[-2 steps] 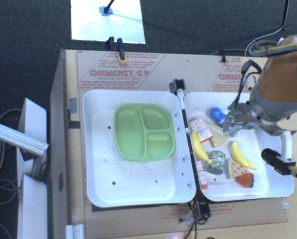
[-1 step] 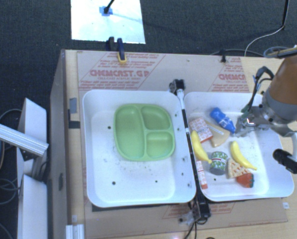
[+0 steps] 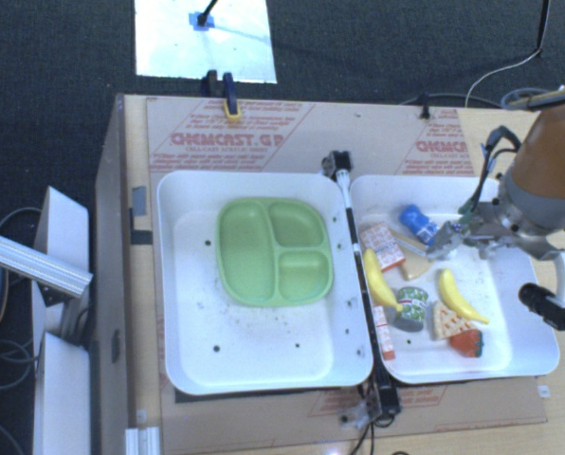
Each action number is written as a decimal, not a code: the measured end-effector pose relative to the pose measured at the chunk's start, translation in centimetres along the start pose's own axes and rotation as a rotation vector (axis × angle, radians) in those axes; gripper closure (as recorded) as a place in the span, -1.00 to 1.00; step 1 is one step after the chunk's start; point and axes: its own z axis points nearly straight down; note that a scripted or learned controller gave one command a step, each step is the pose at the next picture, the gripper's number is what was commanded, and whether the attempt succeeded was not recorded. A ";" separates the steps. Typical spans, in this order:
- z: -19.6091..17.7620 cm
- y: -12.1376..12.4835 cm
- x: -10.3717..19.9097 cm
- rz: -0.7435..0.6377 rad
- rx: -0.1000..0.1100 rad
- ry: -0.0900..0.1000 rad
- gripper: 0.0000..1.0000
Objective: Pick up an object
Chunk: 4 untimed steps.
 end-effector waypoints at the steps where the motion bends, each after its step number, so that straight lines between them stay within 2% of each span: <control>1: 3.6 -1.2 -2.5 0.001 0.000 0.000 -1.00; 2: 11.6 0.0 -4.4 0.001 -0.001 0.000 -1.00; 3: 10.5 0.1 -4.4 -0.001 -0.002 0.000 1.00; 4: 1.4 4.6 5.1 -0.003 -0.004 0.002 1.00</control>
